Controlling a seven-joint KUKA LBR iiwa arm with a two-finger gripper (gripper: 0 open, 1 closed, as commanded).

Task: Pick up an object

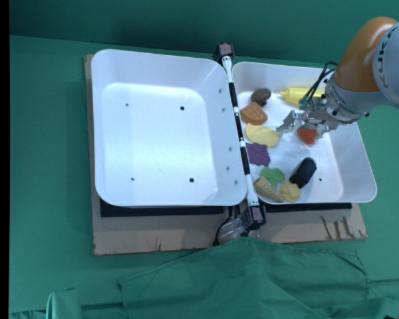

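Note:
My gripper (306, 125) hangs low over the right bin (349, 171), in its upper middle, with its fingers spread. A small red piece (307, 136) lies just under and between the fingertips, resting on the bin floor. Around it lie toy foods: a yellow item (296, 95) behind the gripper, a brown lump (261, 96), an orange wafer-like piece (253, 113), a flat yellow piece (262, 135), a purple piece (257, 154), a black oblong (303, 171), a green piece (273, 176) and a tan cone (267, 190).
The left bin (113, 72) stands beside the right one, with a black-and-white divider rail (236, 121) between them. Both sit on cardboard (120, 241) over a green cloth. Folded green fabric (253, 278) lies at the front.

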